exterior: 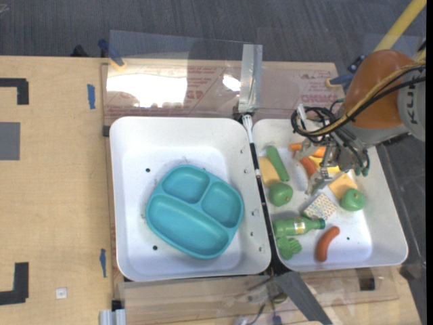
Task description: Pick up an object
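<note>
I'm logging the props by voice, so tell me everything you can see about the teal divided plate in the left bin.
The teal plate looks like smooth moulded plastic, rounded, with three compartments: one long one along its lower-left side and two smaller ones toward the upper right. It lies flat and face up on the floor of the left bin, turned at a slant, nothing in it.

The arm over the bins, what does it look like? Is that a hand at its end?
The arm is grey, with a rounded orange band above the wrist. Black cables loop loosely from the band down beside the wrist. In place of a hand it ends in a small pincer of thin, pale metal fingers; the view is too coarse to show markings on it.
</note>
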Controlling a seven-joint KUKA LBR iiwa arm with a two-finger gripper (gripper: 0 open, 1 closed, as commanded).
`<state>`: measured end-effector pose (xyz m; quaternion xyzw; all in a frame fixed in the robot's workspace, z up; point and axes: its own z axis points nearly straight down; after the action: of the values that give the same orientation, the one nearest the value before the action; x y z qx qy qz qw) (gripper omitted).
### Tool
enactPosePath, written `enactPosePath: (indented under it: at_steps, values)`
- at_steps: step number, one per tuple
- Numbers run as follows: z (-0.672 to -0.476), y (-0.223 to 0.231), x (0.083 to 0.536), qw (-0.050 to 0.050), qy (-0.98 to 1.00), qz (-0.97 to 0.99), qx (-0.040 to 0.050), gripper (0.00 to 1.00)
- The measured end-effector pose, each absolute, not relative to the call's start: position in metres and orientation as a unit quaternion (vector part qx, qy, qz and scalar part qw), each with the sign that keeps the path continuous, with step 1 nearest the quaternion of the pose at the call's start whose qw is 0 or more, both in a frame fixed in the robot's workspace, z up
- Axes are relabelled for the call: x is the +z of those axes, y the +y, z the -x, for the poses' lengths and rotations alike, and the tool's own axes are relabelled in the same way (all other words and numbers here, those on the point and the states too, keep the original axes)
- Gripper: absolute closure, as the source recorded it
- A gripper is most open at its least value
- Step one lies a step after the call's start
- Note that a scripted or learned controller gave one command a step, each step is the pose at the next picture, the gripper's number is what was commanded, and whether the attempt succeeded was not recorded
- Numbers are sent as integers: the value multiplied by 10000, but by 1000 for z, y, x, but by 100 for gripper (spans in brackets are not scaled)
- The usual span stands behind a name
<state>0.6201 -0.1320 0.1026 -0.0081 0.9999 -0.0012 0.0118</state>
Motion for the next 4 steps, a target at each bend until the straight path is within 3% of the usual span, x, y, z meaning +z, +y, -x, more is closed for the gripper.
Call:
enactPosePath:
  at_steps: [1,2,3,4]
  values:
    - [-623,-131,116,170,9998,90,-22,100]
    - [-623,-131,115,161,9998,91,-19,0]
    - [-634,-121,88,54,9990,-448,2,0]
    - [-639,-121,104,137,9989,-439,-13,100]
